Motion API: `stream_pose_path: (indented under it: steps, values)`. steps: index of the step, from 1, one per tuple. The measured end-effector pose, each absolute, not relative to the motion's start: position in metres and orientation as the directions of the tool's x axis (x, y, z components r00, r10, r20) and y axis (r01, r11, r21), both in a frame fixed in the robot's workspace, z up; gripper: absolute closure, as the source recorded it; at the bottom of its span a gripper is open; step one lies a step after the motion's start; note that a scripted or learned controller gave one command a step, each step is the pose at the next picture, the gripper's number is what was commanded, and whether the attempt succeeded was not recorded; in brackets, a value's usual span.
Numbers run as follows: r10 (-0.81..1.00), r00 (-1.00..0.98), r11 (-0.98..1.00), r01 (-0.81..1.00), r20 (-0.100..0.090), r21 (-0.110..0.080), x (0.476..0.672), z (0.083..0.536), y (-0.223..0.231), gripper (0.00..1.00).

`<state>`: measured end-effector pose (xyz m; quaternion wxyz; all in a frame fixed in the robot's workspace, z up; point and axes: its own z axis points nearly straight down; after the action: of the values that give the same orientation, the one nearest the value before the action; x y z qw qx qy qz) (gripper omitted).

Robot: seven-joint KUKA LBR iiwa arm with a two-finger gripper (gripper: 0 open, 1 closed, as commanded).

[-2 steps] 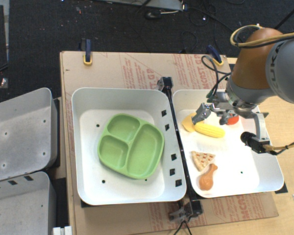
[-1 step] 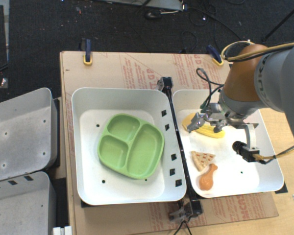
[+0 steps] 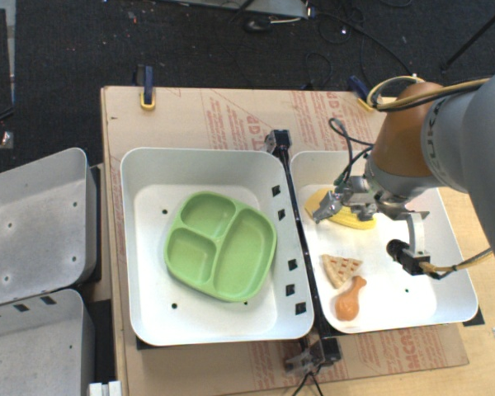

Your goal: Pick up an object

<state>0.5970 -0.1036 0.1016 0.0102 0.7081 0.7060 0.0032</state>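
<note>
The grey arm with the orange band reaches in from the right and sets its two-finger gripper point(image 3: 340, 205) low over the far part of the right-hand shallow white bin point(image 3: 445, 310), directly at a yellow banana-shaped toy point(image 3: 352, 219) that lies against the bin floor near the divider between the bins. The metal jaws sit at the left end of that yellow piece, and it cannot be told from this angle whether they are apart, together, or clamped on it; no object is seen lifted clear of the bin floor. Near of the banana lie a tan triangular waffle-patterned wedge point(image 3: 341, 267) and, touching its near edge, an orange drumstick-shaped toy point(image 3: 350, 298); both rest flat and well apart from the gripper. The left-hand white bin point(image 3: 140, 304) holds a light green three-compartment plastic plate point(image 3: 221, 245), untouched. The surface point(image 3: 198, 114) beneath both bins is bare brown board. Judgement: the step in hand is the grasp attempt on the yellow banana-shaped toy, with the lift not yet done. The next move calls for a firm closure across the banana's narrow width, then a straight vertical rise, keeping clear of the bin wall and divider.
</note>
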Motion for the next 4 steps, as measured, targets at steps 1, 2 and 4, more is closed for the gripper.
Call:
stream_pose_path:
  steps: [1, 2, 4]
  values:
    - [1.0, 0.004, -0.003, 1.0, -0.005, 0.012, 0.595, 0.108, -0.101, 1.0]
    - [1.0, 0.002, -0.002, 1.0, -0.001, 0.004, 0.587, 0.16, -0.106, 1.0]
    - [1.0, -0.002, 0.002, 1.0, -0.001, 0.004, 0.589, 0.245, -0.109, 1.0]
